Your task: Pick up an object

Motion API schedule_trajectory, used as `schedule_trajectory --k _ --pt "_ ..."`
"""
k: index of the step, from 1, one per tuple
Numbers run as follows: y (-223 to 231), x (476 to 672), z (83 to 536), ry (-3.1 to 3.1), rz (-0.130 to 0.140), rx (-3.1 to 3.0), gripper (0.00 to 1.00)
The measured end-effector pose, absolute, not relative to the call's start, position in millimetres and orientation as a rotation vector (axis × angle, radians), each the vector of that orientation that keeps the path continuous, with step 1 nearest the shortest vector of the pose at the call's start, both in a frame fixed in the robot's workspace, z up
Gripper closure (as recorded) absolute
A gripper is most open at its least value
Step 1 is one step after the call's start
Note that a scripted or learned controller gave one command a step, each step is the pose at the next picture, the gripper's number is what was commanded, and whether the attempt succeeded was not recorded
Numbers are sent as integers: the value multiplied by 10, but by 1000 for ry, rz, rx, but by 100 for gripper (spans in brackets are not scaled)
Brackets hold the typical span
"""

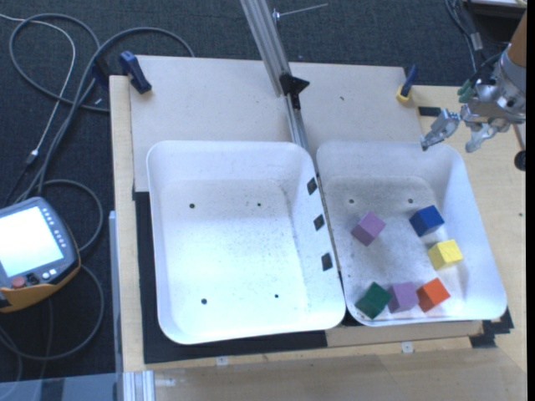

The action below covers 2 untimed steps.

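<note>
Several small blocks lie in the right bin: a purple block, a blue block, a yellow block, an orange block, a second purple block and a green block. My gripper hangs above the bin's far right corner, beyond the blue block. It is open, its two fingers spread apart with nothing between them.
The left bin sits beside the right one. A metal rail slants across the back board. Clamps, a blue one and a yellow one, hold the board's corners. A teach pendant and cables lie on the floor at left.
</note>
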State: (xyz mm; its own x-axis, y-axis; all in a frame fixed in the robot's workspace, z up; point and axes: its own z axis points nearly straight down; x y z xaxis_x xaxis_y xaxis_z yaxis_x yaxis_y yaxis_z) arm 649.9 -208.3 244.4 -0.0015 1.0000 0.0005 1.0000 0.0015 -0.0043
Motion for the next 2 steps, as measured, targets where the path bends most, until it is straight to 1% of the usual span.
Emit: schedule_trajectory --k 1,2 --pt "-1553 6537 1517 -2219 5 -2210 0" --pt "-1111 6289 1457 -2221 2 -2212 0"
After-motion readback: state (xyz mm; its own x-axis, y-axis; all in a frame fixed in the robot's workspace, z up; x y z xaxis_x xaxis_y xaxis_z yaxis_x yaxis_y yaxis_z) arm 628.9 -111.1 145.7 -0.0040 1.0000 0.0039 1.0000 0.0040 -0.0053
